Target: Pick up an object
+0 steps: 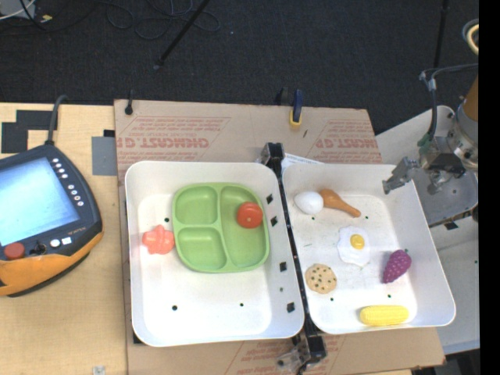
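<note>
- Right now your gripper (426, 169) sits at the frame's right edge, just outside the right bin's (434, 248) upper right rim; you cannot tell how it is set, and nothing shows in it.
- Inside that bin you see a drumstick (330, 201), fried egg (355, 244), purple grapes (396, 266), cookie (320, 278) and corn cob (383, 315).
- Further left, the left bin (203, 303) holds a green divided plate (219, 227) carrying a red tomato (249, 215), with a pink toy (158, 241) beside it.
</note>
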{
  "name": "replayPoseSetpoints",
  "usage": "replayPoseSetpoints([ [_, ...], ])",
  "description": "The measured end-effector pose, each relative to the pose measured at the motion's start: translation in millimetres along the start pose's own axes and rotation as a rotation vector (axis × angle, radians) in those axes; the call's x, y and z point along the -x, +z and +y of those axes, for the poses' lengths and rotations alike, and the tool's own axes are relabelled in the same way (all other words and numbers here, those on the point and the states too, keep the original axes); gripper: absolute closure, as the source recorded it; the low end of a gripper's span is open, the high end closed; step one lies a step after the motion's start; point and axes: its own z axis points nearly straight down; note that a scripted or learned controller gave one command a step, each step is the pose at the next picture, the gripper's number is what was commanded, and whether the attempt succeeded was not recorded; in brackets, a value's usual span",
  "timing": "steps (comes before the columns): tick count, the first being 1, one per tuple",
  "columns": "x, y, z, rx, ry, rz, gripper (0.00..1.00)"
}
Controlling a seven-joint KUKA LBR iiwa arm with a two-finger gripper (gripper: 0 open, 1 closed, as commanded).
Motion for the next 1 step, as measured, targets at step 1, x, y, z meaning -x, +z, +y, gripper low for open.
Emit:
replayPoseSetpoints([
  [1,-0.2,-8.3,1.7,0.014,-0.002,-0.003,0.00],
])
